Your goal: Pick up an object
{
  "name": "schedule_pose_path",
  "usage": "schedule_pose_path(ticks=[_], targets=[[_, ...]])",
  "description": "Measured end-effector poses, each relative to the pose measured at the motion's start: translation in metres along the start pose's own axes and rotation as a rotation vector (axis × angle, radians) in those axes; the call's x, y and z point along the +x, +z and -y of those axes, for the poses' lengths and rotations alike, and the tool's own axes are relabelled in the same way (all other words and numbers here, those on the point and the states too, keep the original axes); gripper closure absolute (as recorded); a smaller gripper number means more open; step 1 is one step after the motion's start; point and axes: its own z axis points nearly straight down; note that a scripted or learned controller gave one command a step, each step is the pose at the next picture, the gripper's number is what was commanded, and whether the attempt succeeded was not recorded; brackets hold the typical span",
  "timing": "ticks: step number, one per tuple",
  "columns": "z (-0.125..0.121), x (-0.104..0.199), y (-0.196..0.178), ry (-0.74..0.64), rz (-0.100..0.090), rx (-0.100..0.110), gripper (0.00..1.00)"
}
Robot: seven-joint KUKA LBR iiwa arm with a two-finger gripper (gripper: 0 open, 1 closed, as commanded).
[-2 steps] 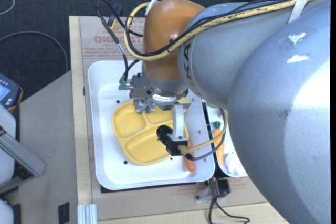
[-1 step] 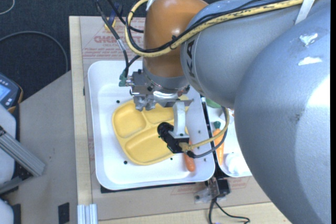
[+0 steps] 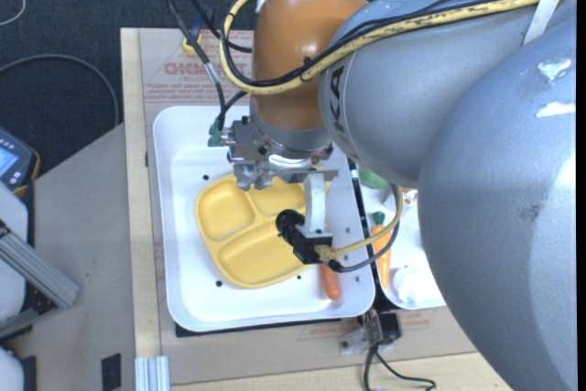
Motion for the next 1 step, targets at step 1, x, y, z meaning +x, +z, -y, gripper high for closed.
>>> schedule_pose_path(ticks=[1], targets=[[-0.0274,0.0161,0.0828,-0.001,0.002,0.006,1.00]])
